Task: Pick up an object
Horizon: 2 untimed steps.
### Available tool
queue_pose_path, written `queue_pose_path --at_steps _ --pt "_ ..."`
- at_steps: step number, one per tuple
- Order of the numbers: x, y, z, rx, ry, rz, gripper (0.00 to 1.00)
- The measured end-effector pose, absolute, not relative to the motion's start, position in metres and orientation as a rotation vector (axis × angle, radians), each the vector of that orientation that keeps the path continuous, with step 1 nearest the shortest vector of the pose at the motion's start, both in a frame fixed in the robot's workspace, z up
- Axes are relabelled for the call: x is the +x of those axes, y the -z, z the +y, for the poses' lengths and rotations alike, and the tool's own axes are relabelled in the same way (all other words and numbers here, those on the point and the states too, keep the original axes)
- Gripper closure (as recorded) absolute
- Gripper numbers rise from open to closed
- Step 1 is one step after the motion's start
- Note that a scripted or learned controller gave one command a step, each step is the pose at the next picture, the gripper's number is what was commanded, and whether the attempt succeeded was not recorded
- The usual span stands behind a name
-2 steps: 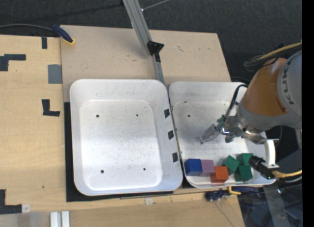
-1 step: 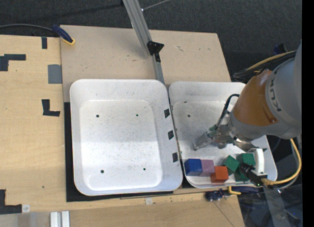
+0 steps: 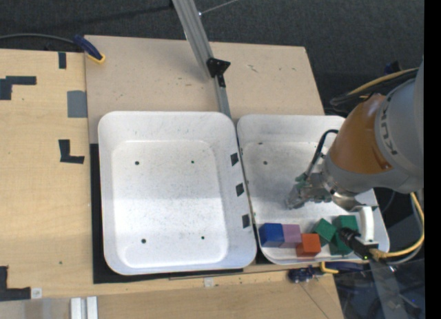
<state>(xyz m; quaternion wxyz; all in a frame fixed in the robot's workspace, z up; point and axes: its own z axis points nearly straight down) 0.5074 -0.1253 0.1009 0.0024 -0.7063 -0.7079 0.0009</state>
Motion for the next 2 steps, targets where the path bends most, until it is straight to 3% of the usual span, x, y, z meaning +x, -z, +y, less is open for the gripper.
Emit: queue_pose_path --at_steps 2 --pt "0.498 -0.205 -0.118 -2.221 0.003 -2.226 1.00"
